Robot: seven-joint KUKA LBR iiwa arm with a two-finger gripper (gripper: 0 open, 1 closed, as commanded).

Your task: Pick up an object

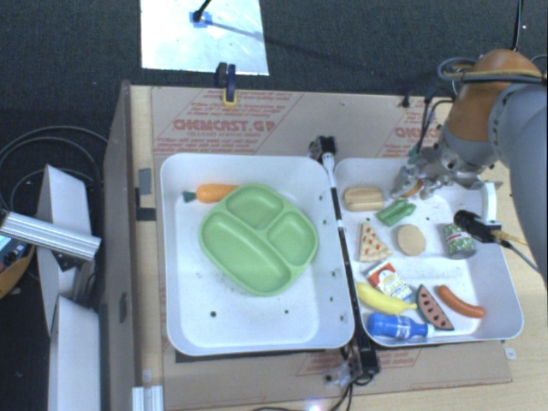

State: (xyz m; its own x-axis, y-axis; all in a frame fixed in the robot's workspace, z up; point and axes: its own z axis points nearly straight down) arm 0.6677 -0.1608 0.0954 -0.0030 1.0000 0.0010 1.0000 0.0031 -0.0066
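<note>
gripper low at right bin back edge, just above green pickle, likely lining up a grab; finger state unreadable from here

A divided plate lies in the left bin, a carrot behind it. The right bin holds a banana beside a bottle.

Toys crowd the right bin, leaving narrow gaps; the green plate fills the left bin's middle.
</note>
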